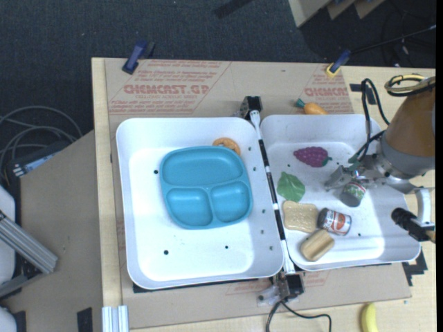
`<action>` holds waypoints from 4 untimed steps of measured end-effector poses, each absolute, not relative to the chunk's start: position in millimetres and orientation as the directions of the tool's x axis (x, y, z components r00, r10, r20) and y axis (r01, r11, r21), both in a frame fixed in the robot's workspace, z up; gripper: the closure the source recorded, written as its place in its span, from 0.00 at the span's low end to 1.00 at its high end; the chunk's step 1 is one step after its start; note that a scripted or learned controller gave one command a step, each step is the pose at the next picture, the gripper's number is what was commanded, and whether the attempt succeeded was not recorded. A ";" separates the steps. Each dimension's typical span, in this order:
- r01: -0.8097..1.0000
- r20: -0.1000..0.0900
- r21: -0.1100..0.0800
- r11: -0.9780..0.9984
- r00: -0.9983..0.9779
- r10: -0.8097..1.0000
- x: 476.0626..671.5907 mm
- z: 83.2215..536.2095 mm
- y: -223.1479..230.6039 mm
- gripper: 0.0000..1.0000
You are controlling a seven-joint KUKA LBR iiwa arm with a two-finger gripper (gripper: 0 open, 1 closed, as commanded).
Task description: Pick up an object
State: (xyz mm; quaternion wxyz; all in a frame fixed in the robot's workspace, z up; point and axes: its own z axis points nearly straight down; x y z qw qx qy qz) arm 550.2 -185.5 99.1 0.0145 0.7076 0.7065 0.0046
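The right bin (387, 251) holds a purple bunch of grapes (311, 156), a green leaf (291, 185), a slice of bread (300, 216), a red-and-white can (335, 221) lying on its side, and a tan roll (316, 245). My gripper (349, 184) hangs low over the middle right of this bin, right of the leaf and above the can. A small dark round thing (354, 194) lies directly under it; I cannot make out whether it is gripped. The arm (414, 130) comes in from the right.
In the left bin (138, 206) sits a blue divided tray (205, 185), with a small orange ring (225, 144) behind it. A carrot-like piece (311, 106) lies on the board beyond the right bin. Cables trail beside the arm.
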 end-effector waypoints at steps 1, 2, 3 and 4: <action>0.999 -0.027 0.042 -0.004 0.005 1.000 544.3 98.9 -179.6 0.00; 0.999 -0.030 0.050 -0.005 0.006 1.000 546.6 111.0 -180.4 1.00; 0.999 -0.020 0.045 -0.001 0.002 1.000 546.9 110.5 -175.6 0.00; 1.000 0.002 -0.003 0.000 0.000 1.000 491.9 99.7 -158.2 0.00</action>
